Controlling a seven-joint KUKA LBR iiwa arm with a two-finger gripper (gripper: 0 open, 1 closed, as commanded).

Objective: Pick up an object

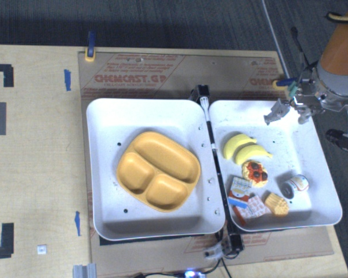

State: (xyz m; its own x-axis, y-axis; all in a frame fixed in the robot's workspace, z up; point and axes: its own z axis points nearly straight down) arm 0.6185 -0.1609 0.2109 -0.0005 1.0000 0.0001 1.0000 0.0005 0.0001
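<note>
The gripper (287, 112) hovers at the right bin's (330, 204) far corner, fingers spread, holding nothing. The bananas (245, 146) lie nearest, down-left, long axis roughly crosswise.

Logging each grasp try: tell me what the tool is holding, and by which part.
Nothing. The tool hangs open above the right bin's far corner, apart from the bananas.
</note>
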